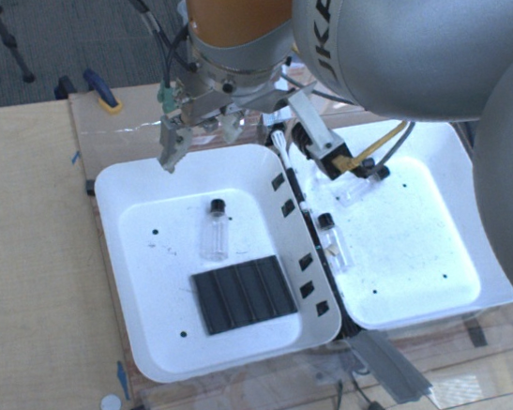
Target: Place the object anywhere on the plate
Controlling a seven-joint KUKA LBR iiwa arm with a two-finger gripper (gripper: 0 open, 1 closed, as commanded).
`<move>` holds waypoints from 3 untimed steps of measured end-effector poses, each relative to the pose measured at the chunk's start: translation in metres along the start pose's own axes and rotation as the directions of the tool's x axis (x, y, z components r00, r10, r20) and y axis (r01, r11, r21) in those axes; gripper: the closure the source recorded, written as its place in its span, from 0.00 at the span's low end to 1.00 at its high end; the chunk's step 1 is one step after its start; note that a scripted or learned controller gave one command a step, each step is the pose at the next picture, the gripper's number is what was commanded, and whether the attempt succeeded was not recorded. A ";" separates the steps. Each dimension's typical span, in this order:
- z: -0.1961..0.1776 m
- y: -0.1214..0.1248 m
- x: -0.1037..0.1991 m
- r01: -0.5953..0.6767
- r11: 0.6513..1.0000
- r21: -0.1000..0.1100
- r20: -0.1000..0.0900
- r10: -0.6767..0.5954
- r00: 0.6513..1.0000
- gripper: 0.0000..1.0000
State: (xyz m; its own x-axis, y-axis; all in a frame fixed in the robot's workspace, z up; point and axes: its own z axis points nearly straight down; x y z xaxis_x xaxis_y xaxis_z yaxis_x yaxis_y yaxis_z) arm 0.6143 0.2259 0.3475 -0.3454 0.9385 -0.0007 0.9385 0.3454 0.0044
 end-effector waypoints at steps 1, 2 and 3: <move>-0.011 0.001 0.001 0.002 1.000 -0.005 0.001 -0.002 1.000 1.00; 0.066 0.016 -0.017 -0.279 0.960 0.008 0.001 0.279 0.960 1.00; 0.056 0.020 -0.012 0.178 0.984 0.001 -0.001 -0.178 0.984 1.00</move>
State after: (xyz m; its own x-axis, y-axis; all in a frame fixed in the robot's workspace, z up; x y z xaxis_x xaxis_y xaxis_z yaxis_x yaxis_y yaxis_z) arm 0.6370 0.2219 0.2919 -0.5065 0.8622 -0.0004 0.8622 0.5065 0.0033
